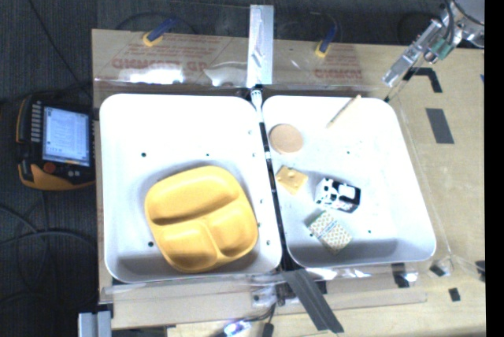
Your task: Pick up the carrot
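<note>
Yellow divided tray (201,216) sits low in the left bin (126,123). In the right bin (394,194) lie a patterned block (331,231), a black-and-white piece (339,194), a tan disc (286,138) and, at its upper middle, a thin pale stick, seemingly the carrot (343,111). The gripper (394,76) hangs at upper right, outside the bin, apart from the carrot and holding nothing visible; whether clenched or released cannot be told.

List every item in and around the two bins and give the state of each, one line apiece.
yellow divided tray: upright in the left bin, holding nothing
round tan disc: flat in the right bin, near the divider
small yellow block: on the right bin floor, below the disc
black and white object: lying mid-bin, untouched
patterned packet: flat, near the front wall
thin stick: slanted against the back wall
pincer: outside the right bin, holding nothing
</note>
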Motion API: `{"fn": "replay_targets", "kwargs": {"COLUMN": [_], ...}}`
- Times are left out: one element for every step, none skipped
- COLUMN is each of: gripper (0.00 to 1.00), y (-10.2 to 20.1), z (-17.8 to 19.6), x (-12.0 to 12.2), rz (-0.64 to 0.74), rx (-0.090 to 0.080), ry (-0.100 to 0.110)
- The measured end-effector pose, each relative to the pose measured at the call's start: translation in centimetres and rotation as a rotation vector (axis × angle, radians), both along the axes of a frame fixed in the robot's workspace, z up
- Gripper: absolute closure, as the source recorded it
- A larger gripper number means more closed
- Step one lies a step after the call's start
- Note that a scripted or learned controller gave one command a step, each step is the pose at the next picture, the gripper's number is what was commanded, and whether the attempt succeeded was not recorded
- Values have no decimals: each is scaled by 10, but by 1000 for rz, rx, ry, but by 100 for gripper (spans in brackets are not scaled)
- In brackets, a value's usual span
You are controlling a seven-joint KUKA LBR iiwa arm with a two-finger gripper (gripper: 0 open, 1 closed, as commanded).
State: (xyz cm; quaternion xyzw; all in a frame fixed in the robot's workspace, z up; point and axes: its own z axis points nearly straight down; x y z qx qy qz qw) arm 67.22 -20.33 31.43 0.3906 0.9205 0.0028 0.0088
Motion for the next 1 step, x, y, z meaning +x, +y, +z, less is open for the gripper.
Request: {"fn": "replay_targets", "kwargs": {"gripper": [100], "y": [-20], "z": [-39], "x": [-7], "rz": [206], "rx": [-3], "ry": [17]}}
